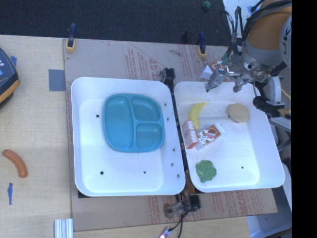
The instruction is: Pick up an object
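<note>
I'm seeing a wooden counter (34, 128) carrying two white bins, dark floor beyond. My pincer (226, 82) is hovering open, holding nothing, at the right bin's (257, 177) twelve o'clock rim. The banana (196, 113) is lying inside, pointing one to seven o'clock.

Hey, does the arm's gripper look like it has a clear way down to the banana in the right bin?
Probably yes. The gripper hangs open over the far edge of the right bin, and the banana lies just below it in this view, uncovered. A small packet lies at the banana's lower end, so the upper end looks freer.
</note>
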Controlling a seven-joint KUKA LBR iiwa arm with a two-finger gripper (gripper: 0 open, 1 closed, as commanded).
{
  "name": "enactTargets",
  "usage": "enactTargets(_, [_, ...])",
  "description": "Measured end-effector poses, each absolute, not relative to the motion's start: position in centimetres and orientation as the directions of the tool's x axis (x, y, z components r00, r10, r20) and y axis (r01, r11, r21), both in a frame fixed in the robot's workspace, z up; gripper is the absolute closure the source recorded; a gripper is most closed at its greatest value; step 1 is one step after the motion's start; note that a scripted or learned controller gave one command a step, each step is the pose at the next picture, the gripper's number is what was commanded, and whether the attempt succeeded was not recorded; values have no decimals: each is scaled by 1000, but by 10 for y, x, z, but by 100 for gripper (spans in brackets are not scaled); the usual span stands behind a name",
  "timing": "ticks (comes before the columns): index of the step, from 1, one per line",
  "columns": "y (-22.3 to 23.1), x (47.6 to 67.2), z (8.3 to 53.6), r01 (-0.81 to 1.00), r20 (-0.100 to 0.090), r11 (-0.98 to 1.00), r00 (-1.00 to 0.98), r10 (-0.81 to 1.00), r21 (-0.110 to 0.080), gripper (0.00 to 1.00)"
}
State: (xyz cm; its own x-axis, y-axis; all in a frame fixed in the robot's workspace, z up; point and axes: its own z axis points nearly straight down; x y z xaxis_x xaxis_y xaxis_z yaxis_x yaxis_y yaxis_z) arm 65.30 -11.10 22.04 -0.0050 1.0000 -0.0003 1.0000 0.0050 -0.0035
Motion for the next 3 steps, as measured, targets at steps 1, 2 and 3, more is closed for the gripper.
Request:
enactTargets(1, [-98,654,122,1000,-1,7,-7,1000,-6,0])
enactTargets(2, [-95,656,92,1000,-1,9,-9,1000,-6,0])
enactTargets(3, [-51,657,193,1000,1,6,-6,1000,0,0])
